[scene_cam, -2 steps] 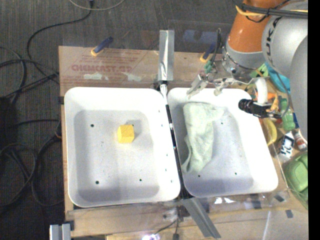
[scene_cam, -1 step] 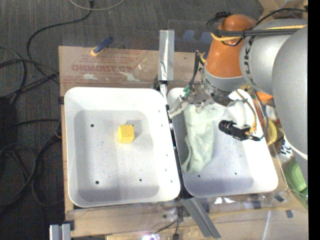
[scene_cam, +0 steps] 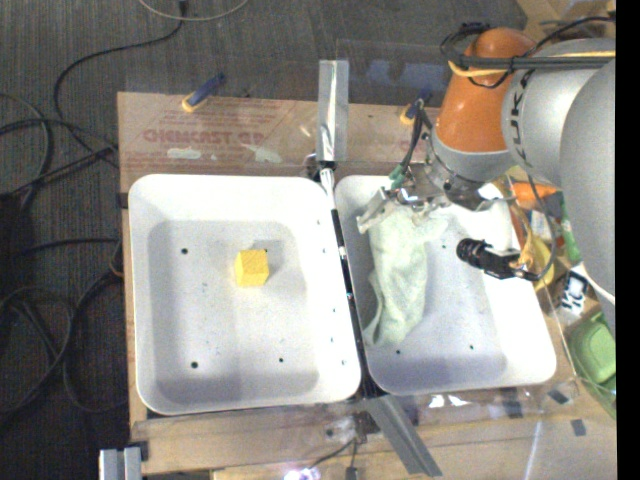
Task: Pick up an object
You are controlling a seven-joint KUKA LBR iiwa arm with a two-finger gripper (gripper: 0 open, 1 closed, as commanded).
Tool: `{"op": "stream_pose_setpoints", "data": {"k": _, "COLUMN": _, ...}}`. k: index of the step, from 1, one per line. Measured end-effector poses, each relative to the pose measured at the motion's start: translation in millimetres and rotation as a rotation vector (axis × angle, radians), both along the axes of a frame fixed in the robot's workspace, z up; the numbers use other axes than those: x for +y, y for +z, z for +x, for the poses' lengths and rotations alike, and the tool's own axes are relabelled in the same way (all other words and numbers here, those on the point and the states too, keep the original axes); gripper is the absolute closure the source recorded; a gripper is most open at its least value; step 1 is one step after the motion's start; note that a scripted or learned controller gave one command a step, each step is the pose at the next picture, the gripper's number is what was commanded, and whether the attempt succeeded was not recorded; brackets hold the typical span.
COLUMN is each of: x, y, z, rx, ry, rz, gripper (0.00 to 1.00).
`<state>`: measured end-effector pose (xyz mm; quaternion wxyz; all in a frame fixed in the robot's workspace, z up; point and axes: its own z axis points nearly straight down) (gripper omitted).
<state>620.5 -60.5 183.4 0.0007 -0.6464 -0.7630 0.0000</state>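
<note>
The grey arm (scene_cam: 575, 138) looms closest to the lens, its orange band just above the wrist. Below that band, the tool (scene_cam: 415, 200) sits at the top end of a pale green cloth (scene_cam: 400, 278) in the right bin (scene_cam: 500, 363). The cloth drapes down from the tool toward the bin's near wall, and its upper edge looks gathered at the tool, though whether it's truly pinched can't be told from here. Left of the cloth, across the divider, a yellow block (scene_cam: 252, 267) sits alone in the left bin (scene_cam: 180, 368). This reads as the grasp-and-lift step. Next comes a straight rise, which will prove whether the cloth follows.
</note>
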Motion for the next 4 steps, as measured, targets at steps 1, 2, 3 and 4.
{"op": "stream_pose_setpoints", "data": {"k": 1, "x": -35, "y": -86, "z": -29, "rx": -0.012, "ry": -0.067, "rz": -0.002, "gripper": 0.00}}
{"op": "stream_pose_setpoints", "data": {"k": 2, "x": -36, "y": -90, "z": 37, "rx": -0.018, "ry": -0.001, "rz": -0.004, "gripper": 0.00}}
{"op": "stream_pose_setpoints", "data": {"k": 3, "x": -36, "y": -80, "z": 38, "rx": -0.020, "ry": 0.001, "rz": -0.006, "gripper": 1.00}}
{"op": "stream_pose_setpoints", "data": {"k": 4, "x": -34, "y": 0, "z": 48, "rx": 0.000, "ry": 0.141, "rz": -0.006, "gripper": 1.00}}
